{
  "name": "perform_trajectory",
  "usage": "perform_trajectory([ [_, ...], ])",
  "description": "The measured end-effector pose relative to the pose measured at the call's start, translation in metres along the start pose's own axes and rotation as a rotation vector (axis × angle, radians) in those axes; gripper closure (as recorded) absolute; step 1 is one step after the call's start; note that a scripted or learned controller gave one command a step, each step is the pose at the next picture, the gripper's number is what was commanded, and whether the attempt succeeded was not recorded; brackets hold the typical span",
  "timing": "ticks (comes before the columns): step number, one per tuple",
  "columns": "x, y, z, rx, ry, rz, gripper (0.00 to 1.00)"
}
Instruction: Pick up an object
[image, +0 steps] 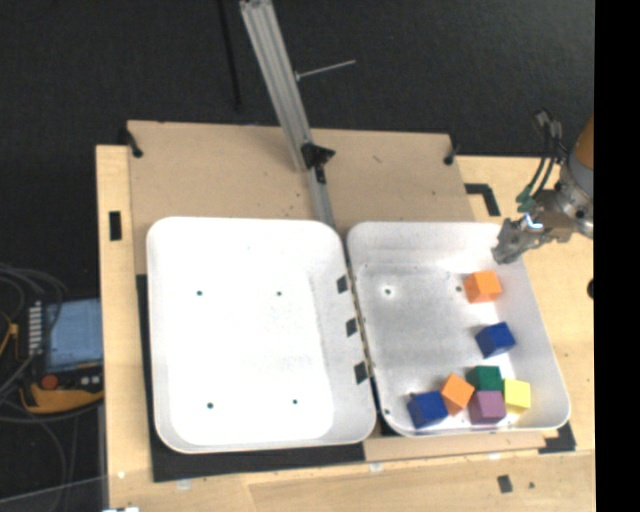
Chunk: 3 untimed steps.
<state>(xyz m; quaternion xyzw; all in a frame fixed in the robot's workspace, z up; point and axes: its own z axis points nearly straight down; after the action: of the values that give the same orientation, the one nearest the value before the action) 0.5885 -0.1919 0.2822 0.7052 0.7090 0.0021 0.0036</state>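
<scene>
Hand (510, 243): upper right of frame, at the right bin's (420, 240) top rim; you cannot tell its grip state. Nearest target: orange cube (483, 286), just below and slightly left of it. Remaining cubes: clustered lower right.

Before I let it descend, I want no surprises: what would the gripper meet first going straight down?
Probably the right bin's bare floor near its top right corner. The gripper hangs up and right of the orange cube, though depth is unclear.
</scene>
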Motion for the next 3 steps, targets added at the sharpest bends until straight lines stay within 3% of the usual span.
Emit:
perform_trajectory([
  [1,0.054,0.008,0.015,0.006,0.001,-0.001,1.0],
  [3,0.152,0.01,0.009,0.008,0.003,-0.001,1.0],
])
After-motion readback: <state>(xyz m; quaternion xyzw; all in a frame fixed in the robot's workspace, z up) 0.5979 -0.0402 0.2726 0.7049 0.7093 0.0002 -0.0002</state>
